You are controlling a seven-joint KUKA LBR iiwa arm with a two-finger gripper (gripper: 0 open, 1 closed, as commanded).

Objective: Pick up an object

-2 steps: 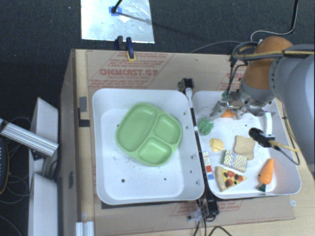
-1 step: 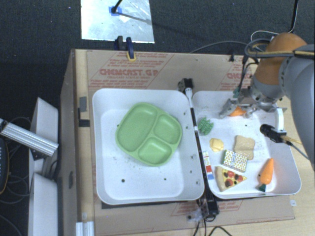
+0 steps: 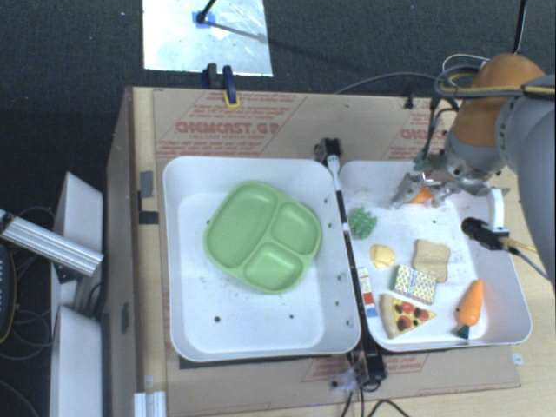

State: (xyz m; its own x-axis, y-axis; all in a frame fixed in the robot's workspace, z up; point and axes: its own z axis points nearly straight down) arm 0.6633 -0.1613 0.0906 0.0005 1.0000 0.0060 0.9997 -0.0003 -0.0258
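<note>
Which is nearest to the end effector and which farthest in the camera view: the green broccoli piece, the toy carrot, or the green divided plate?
From the end effector, at the right bin's far edge:
1. Green broccoli piece, right bin, by the divider.
2. Orange toy carrot, right bin's near right corner.
3. Green divided plastic plate, left bin.

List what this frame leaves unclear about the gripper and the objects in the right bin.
- Gripper: too small and blurred in the camera view to tell finger state.
- Small orange item at the fingers: whether it is gripped or just beside them, and what it is.
- Arm: cut off by the right edge.
</note>
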